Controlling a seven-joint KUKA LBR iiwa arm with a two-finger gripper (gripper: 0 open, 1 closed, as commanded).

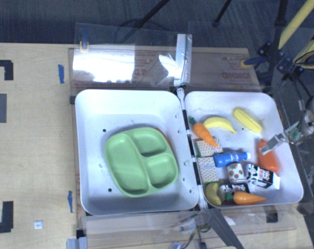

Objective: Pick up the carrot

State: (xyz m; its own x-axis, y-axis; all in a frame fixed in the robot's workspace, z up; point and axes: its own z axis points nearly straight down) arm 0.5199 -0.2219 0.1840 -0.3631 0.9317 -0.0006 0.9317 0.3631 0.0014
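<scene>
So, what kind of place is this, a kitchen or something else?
Probably a robot lab or test bench, not a kitchen. Two white bins sit on a wooden bench, the food in the right bin looks like plastic toys, such as a carrot, and stand legs rest on carpet behind.

Carrot [204,133]: orange, green tip, which I see lying slantwise by the right bin's [288,119] left wall.
Second carrot [247,197]: orange, flat along that bin's front edge.
</scene>
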